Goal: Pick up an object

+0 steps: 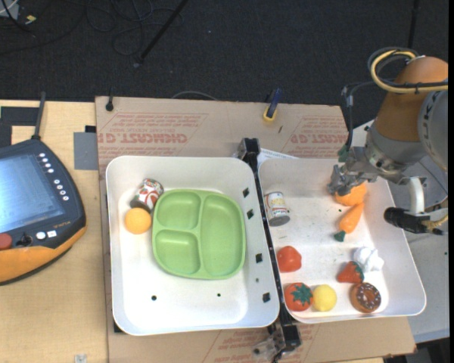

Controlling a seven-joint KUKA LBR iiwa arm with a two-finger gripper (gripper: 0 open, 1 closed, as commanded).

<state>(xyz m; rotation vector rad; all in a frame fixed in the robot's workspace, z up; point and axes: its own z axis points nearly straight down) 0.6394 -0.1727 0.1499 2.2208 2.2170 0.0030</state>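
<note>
An orange object (353,195) lies at the far right edge of the right bin (318,184), directly under the gripper (346,178), which is lowered onto it; whether the jaws are open, closed or gripping it cannot be told from this slanted view. Just near of it lies a carrot (349,219), tilted, its green end pointing toward the near side.

The right bin also holds a small can (276,208) near its left wall, a red pepper-like piece (288,259) nearer the middle, and along the near edge a tomato with a green top (298,296), a yellow lemon (324,298) just beside it, and a chocolate doughnut (365,296). A strawberry (349,272) and a small white piece (370,259) sit just beyond the doughnut.

The left bin (129,278) bears a green divided plate (198,234); left of it are an orange ball (138,220) and a small red-and-white can (147,193).

The arm (397,119) comes in from the right, its orange band above the wrist, bent downward over the far right corner of the right bin.
</note>
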